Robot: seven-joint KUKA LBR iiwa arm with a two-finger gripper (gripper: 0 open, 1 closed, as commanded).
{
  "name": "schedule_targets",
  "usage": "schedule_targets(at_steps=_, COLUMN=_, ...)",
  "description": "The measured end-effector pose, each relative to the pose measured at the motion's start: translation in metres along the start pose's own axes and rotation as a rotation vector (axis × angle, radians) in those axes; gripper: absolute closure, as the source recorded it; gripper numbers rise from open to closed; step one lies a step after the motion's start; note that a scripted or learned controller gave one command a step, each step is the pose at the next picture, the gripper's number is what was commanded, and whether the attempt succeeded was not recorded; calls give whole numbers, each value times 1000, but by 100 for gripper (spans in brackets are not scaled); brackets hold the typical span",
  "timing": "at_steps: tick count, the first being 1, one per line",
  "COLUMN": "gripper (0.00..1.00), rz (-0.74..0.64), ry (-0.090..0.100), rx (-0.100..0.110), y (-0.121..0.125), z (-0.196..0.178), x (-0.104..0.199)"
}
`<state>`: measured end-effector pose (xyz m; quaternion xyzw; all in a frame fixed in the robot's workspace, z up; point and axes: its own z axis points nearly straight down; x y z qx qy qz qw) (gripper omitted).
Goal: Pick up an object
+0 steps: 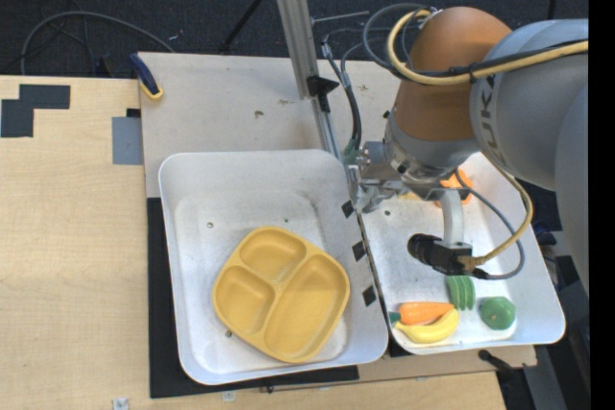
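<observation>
A yellow divided plate (281,293) lies in the left bin (187,206), toward its front. At the front of the right bin (540,307) lie an orange toy carrot (426,312), a yellow banana (430,332), a ridged green piece (461,291) and a round green toy (497,312). An orange thing (455,181) peeks out from under the arm, mostly hidden. My gripper (369,195) hangs low over the right bin's left wall, near the divide between the bins, apart from all the toys. Nothing shows between its fingers.
A slanted metal post (296,34) rises behind the bins, close to the arm. The arm's bulk covers the back of the right bin. A wooden bench top (67,235) extends to the left.
</observation>
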<state>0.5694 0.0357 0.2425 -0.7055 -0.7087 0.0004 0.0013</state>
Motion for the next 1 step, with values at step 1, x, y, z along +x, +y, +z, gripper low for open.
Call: schedule_targets(at_steps=1, gripper=100, rz=-1, ry=0, rx=0, y=6, z=1, x=50)
